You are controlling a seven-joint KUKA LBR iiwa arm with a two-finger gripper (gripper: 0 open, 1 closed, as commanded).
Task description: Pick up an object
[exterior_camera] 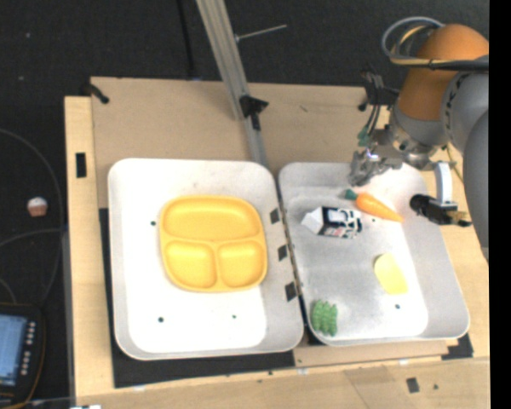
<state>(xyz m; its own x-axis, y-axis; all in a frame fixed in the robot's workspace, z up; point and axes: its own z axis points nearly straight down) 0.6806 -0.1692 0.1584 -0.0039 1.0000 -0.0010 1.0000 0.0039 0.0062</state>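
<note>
Carrot (378,206) lies in the right bin (426,313), near its far edge, with the pincer (360,170) hovering just above its green end; whether the pincer is spread or pressed together cannot be told. A small carton (333,221) lies beside the carrot. The left bin (136,313) holds a yellow divided plate (211,242).

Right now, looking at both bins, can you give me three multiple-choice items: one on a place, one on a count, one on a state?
1. Where is the yellow tray?
A. left bin
B. right bin
C. bench

2. How many compartments has the tray?
A. two
B. three
C. five

3. How does the carrot lie?
A. inside the tray
B. between the fingers
C. loose on the right bin floor

Key: 1 A, it sits in the left bin. 2 B, one wide, two small. 3 C, the gripper stands above and beside it.
</note>
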